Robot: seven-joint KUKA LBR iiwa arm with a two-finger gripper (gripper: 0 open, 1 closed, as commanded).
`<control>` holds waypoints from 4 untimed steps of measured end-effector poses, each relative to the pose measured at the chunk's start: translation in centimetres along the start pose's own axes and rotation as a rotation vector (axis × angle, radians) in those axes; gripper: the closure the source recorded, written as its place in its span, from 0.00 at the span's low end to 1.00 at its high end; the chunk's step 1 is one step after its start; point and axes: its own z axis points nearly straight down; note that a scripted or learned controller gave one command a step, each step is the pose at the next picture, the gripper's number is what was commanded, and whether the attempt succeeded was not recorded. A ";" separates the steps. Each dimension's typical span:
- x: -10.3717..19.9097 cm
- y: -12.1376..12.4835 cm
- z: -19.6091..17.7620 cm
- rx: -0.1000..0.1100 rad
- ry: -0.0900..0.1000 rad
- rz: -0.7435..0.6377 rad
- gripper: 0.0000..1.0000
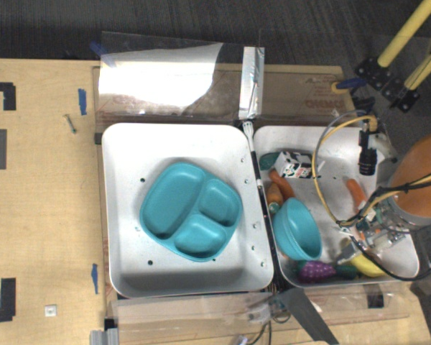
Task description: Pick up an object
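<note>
The right bin (330, 139) holds several small objects. A teal bowl (296, 228) lies tilted near its left wall. Purple grapes (317, 269) and a yellow banana (366, 266) lie along the front edge. An orange carrot (279, 187) and a black-and-white item (296, 165) sit at the back left. A small orange piece (355, 190) lies further right. My gripper (353, 249) is down in this bin's front right part, just above the banana and right of the bowl, with cables looped around it.
The left bin (122, 157) carries a teal divided plate (192, 210). A clear plastic sheet (158, 81) lies behind the bins. Yellow-legged stands (409, 27) rise at the upper right. The arm's orange band (424, 182) hangs over the right bin's right side.
</note>
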 end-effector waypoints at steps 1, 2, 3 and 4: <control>-0.9 -0.4 -0.1 0.010 0.003 -0.169 0.00; 1.7 -0.4 -0.3 0.026 -0.001 -0.609 0.00; 2.4 -0.7 -0.1 0.023 -0.003 -0.814 0.00; -0.2 -12.8 0.4 -0.001 -0.011 -0.975 0.00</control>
